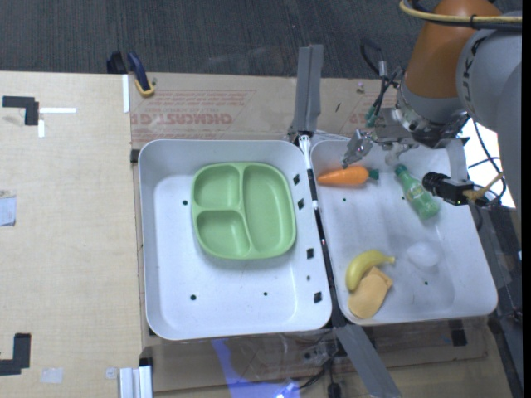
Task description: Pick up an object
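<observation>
Carrot: orange toy carrot (343, 177) with a green stem end, lying on its side at the upper left of the right bin, close to that bin's left wall, its stem end pointing to the frame's right.
End effector: the end effector (362, 145) hangs at the top edge of the right bin, just above and slightly right of the carrot; its metal fingers point down and left, and nothing shows between them; whether they are spread or pressed together cannot be told from this slant.
Arm: the grey arm (489, 56) with its orange band enters from the upper right of the frame and bends down toward the right bin's far edge.
Right bin: shallow white bin (465, 297) at centre right of the frame.
Bottle: small green bottle (416, 192) lying tilted in the upper right of the right bin, well right of the carrot.
Banana: yellow toy banana (365, 265) in the lower left part of the right bin, touching a tan, bread-like piece (370, 295) just below it.
Clear object: a pale, see-through item (423, 255) to the right of the banana; what it is cannot be told.
Left bin: white bin (166, 305) at the frame's centre, holding a light green divided plate (244, 211) with three compartments.
Surface: light wooden surface (66, 247) filling the left of the frame.
</observation>
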Controlling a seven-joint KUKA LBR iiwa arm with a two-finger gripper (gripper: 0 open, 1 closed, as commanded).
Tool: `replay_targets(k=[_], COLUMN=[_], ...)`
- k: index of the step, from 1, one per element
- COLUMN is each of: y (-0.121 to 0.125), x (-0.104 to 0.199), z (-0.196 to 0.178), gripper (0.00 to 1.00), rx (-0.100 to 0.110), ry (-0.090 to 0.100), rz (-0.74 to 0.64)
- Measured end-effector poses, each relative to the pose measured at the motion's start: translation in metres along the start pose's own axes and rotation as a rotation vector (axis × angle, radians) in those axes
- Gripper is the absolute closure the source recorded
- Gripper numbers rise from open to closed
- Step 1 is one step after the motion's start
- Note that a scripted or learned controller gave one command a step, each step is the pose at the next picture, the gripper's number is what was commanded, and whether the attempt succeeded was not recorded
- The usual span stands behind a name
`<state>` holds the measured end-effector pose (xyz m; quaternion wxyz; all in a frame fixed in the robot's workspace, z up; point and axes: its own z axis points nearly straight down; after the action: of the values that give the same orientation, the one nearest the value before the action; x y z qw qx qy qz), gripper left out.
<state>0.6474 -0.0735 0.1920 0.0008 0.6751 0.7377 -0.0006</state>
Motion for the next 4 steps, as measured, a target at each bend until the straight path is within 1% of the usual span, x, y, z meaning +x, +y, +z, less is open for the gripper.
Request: replay_targets(k=[1,2,3,4], y=[0.011,0.007,0.008,0.007], x=[-0.007,-0.045,-0.03,-0.033], z=[0.0,0.084,0.1,0.09], gripper=[0.0,0.0,0.0,1.0], rx=[0.0,0.002,0.003,0.005], ry=[-0.001,0.0,-0.002,-0.006], rz=[-0.059,-0.055,-0.058,-0.057])
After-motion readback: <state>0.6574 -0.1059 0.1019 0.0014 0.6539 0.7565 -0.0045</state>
